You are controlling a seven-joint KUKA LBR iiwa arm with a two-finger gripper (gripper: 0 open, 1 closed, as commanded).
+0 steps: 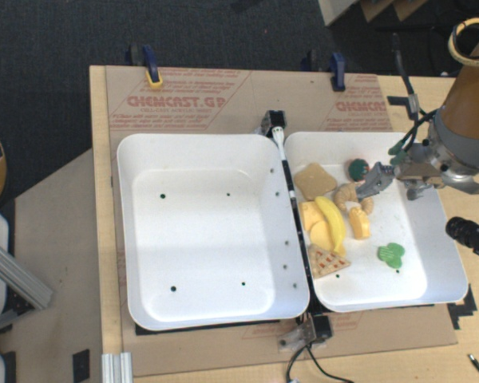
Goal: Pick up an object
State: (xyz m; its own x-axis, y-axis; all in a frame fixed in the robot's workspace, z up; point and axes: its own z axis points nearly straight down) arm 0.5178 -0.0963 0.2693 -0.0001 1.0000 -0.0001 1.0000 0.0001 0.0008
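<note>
All the objects lie in the right bin. A tan bread slice sits near its left wall, with a yellow banana just below it and a waffle piece further down. A small yellow-orange piece lies beside the banana. A knobbly tan piece rests in the middle, a dark green round thing towards the back, and a green broccoli-like piece at the front right. My gripper hangs low over the bin's middle, right next to the knobbly tan piece, with nothing seen in its grasp.
The left bin stands alongside, sharing a raised divider edge with the right one. Both rest on a brown board held by two blue clamps at the back. My arm crosses above the right bin's right rim.
</note>
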